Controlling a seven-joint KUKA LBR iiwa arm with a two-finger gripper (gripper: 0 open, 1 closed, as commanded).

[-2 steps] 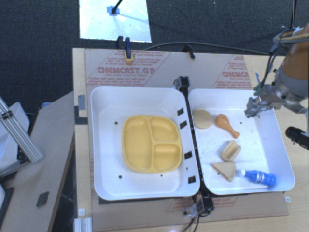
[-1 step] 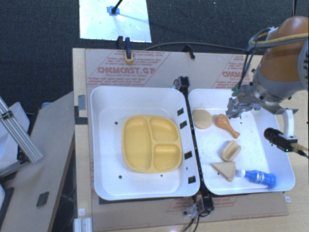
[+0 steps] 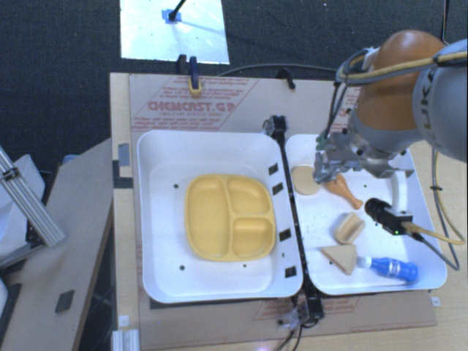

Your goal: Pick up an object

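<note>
My gripper (image 3: 327, 172), grip unclear, hangs over a round beige disc (image 3: 303, 180) and orange drumstick-shaped toy (image 3: 344, 189), right of centre

Bench (image 3: 88, 196): tan board top, red lettering along its far part. Carries two shallow white bins side by side: left bin (image 3: 157, 218), well left of the gripper's fingers (image 3: 325, 172); right bin (image 3: 428, 269), directly beneath them. Blue-and-yellow clamp (image 3: 193, 75) on far edge.

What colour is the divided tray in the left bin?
Yellow. The divided tray shows plainly in the camera view, lying flat in the left bin.
</note>
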